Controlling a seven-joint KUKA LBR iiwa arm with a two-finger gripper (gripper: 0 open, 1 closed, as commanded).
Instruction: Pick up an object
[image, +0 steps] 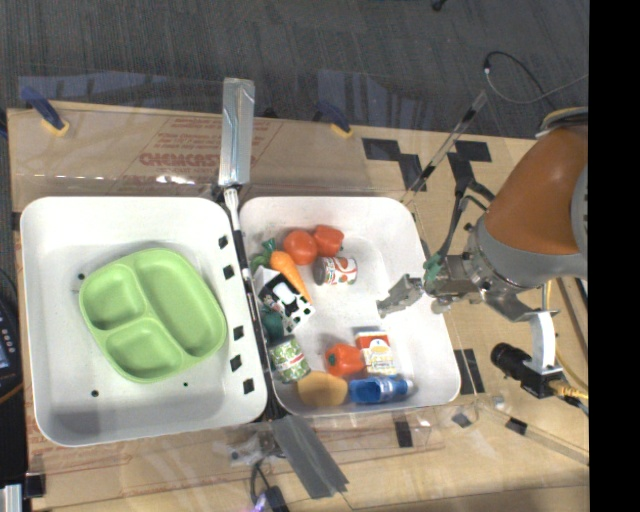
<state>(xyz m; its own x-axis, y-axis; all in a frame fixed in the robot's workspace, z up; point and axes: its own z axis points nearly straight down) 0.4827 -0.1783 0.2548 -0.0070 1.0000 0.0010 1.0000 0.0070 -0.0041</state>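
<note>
A heap of small toy groceries lies in the right bin (400, 215). Near its left wall sit an orange carrot (287, 270), two red tomatoes (300, 245), a small can (337, 270) on its side and a black-and-white carton (282, 298). Toward the front lie a green jar (288, 358), a red pepper (344, 359), a red-and-white box (375, 351), a blue tube (380, 388) and a yellow-brown piece (322, 389).

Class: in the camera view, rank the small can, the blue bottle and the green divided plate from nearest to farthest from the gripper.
From the gripper:
1. Small can, just left of it, right bin.
2. Blue bottle, right bin's near edge.
3. Green divided plate, left bin.
</note>
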